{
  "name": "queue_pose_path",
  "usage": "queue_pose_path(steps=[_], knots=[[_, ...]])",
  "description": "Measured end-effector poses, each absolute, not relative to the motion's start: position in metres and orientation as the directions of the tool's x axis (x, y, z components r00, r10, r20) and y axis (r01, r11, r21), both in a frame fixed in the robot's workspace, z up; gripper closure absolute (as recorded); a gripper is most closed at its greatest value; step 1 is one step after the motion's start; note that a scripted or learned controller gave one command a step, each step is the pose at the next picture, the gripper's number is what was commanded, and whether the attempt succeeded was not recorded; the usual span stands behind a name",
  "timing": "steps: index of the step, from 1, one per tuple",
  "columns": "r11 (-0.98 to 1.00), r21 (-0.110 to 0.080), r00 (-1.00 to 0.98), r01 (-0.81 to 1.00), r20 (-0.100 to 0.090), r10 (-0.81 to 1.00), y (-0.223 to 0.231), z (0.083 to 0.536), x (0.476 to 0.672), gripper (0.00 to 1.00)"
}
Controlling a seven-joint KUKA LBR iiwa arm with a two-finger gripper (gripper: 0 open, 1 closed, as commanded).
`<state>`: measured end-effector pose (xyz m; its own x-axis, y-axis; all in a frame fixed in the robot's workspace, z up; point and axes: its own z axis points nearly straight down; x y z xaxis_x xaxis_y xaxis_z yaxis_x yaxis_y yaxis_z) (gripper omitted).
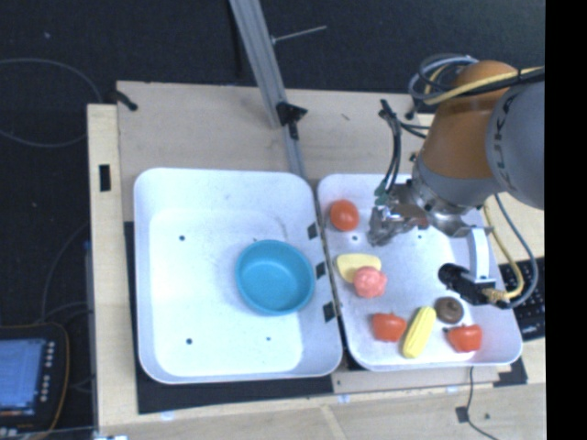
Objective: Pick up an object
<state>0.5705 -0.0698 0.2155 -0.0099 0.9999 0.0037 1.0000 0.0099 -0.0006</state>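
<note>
The right bin point(417, 363) holds an orange-red ball point(344, 214) at its back left, a pale yellow piece point(357, 265) touching a pink ball point(370, 283), a red piece point(388, 325), a yellow corn-like piece point(418, 330), a brown round piece point(448, 310) and another red piece point(465, 337). My gripper point(381, 232) hangs over the bin's back middle, just right of the orange-red ball and above the pale yellow piece. Nothing shows between its fingers.
The left bin point(183, 209) holds a blue bowl point(274, 277). A grey metal strut point(261, 62) slants down from the top to the gap between the bins. Black cables point(472, 287) and the arm's wrist crowd the right bin's right side.
</note>
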Motion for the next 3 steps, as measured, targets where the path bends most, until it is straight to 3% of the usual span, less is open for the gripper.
queue_pose_path(steps=[1, 3], knots=[[0.009, -0.003, -0.009, 1.0, 0.003, 1.0, -0.026, 0.218, 0.554, 1.0], [0.011, 0.0, -0.011, 1.0, 0.005, 1.0, 0.069, 0.229, 0.541, 1.0]])
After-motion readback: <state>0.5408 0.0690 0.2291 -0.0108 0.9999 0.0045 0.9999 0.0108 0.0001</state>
